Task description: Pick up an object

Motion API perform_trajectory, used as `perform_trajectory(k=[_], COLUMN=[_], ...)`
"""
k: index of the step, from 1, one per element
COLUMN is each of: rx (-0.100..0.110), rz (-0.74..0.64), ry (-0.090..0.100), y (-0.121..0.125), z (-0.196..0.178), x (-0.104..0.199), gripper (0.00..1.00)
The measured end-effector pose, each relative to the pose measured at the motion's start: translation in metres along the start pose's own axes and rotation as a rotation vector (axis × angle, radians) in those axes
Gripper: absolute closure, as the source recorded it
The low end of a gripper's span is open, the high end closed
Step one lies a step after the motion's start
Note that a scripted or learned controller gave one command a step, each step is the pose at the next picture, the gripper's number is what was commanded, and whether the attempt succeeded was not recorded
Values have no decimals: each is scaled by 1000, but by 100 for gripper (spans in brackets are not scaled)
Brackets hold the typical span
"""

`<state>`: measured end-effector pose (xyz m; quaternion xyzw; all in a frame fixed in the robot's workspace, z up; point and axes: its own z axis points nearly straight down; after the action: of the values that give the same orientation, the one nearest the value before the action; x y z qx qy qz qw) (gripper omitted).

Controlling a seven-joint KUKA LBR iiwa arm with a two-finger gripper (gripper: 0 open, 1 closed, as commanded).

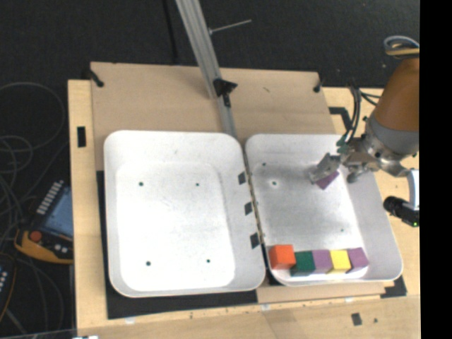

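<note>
Dark floor around the table [162,97]. Purple block [326,180] sits pinched in my fingers [330,169], seemingly lifted above the right bin [304,210]: pick looks nearly done. Orange, green, purple and yellow blocks [318,260] remain lined along its near wall.

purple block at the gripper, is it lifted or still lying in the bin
Lifted: the purple block sits between the fingers of the gripper, tilted, above the right bin floor.

Blocks observed: orange [283,255], green [304,262], lilac [323,260], yellow [341,260], purple [357,257]. Bins [176,210] were white; surface [176,97] tan.
</note>
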<state>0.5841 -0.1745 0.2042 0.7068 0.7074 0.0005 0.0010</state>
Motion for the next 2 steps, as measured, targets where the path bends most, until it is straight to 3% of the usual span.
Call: perform_trajectory(k=[1, 2], rx=[-1, 2], rz=[-3, 1], ry=[-2, -2], y=[70, 53], z=[60, 109], x=[-22, -32], gripper=[0, 0])
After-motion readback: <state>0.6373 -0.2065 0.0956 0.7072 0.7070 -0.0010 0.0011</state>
